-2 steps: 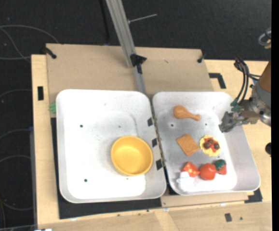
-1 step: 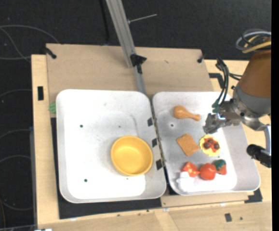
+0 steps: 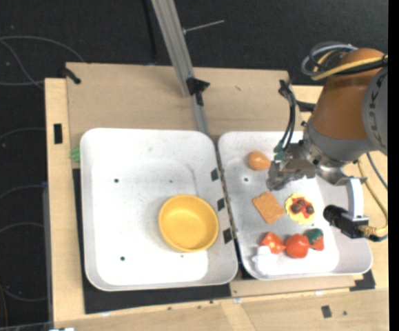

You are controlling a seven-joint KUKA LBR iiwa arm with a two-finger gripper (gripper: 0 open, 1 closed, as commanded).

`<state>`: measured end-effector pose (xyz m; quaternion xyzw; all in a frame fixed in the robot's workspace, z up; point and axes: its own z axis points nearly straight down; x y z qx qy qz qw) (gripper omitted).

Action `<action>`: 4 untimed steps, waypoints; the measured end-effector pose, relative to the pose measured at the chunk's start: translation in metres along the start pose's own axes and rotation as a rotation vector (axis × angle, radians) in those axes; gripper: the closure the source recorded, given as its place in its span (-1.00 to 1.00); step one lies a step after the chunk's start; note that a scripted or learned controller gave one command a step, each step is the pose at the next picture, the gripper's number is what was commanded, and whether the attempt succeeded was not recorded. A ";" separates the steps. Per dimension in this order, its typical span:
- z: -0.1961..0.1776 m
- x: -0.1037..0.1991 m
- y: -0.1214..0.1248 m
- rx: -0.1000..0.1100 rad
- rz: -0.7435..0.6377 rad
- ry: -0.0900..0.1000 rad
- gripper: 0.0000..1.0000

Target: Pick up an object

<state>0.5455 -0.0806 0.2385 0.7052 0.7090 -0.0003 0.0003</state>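
The bench (image 3: 137, 95) carried two white bins side by side. The left bin (image 3: 116, 164) held a yellow bowl (image 3: 188, 223) near its right wall. The arm (image 3: 347, 109) reached over the right bin (image 3: 354, 257), its gripper (image 3: 279, 178) hanging just above a tan cracker (image 3: 268, 207) and beside an orange ball (image 3: 258, 161); how it was set could not be told. A tomato (image 3: 297, 245) and a small pizza (image 3: 300, 207) lay nearby.
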 end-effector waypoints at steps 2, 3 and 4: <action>-0.017 0.107 0.016 -0.001 -0.004 0.003 1.00; -0.002 0.164 0.020 0.002 -0.002 0.001 1.00; -0.003 0.160 0.020 0.002 0.002 0.000 -1.00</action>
